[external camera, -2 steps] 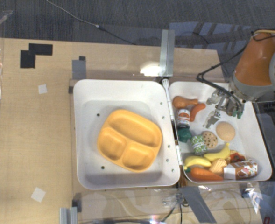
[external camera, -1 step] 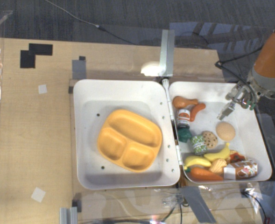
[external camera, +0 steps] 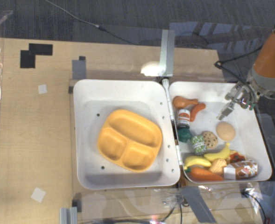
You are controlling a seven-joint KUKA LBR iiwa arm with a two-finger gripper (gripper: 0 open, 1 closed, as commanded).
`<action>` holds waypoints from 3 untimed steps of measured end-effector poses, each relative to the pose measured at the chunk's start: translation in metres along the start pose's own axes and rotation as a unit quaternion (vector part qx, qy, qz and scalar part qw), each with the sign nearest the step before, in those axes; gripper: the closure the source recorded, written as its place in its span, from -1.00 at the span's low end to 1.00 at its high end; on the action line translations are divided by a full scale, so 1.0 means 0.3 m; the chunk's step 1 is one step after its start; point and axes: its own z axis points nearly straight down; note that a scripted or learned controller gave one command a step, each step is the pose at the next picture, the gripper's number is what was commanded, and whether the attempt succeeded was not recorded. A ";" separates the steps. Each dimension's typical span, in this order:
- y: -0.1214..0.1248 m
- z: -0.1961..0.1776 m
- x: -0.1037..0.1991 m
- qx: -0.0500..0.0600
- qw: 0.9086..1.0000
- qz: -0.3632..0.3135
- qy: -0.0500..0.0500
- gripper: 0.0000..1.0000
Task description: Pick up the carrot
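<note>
Camera view: carrot (external camera: 206, 174) half-buried under banana (external camera: 197, 162) in right bin (external camera: 263, 139); gripper (external camera: 231, 105) blurry, spread unclear.

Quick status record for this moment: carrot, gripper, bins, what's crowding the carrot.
carrot: lying flat at the near edge of the right bin, not gripped
gripper: above the right bin's far right part, well away from the carrot
crowding: banana against the carrot's far side, can at its right end
left bin: holds a yellow plate
task state: pick not yet made
</note>
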 end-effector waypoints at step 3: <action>0.000 0.000 0.000 0.000 1.000 0.000 0.000 -1.00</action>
